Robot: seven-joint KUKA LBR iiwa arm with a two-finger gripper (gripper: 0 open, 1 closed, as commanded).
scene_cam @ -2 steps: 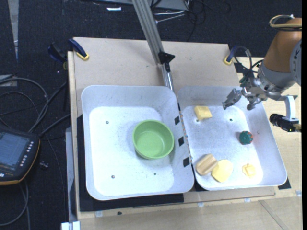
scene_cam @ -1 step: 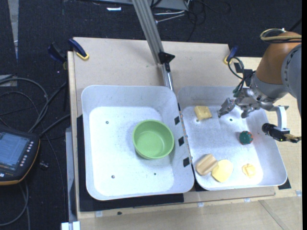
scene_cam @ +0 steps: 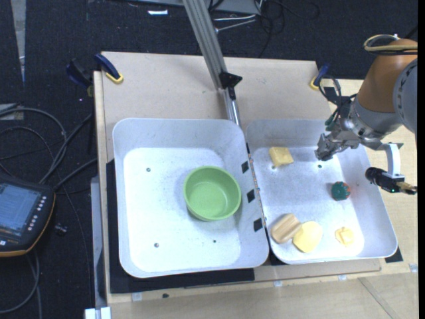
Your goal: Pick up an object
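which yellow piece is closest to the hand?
The yellow block at the right bin's far left, alone. The other three yellow pieces cluster along the near edge.

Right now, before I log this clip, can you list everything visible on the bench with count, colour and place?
bins: two, white, side by side on the bench
bowl: one, green, upright in the left bin
block: one, yellow, upper left of the right bin
ball: one, dark green, right part of the right bin
bread-shaped piece: one, tan, near edge of the right bin
round piece: one, yellow, touching the tan piece
small toy: one, yellow, near right corner of the right bin
clamps: two, blue and yellow, at the far bench corners
arm: one, grey and orange, from the right
hand: one, dark, above the right bin's far part
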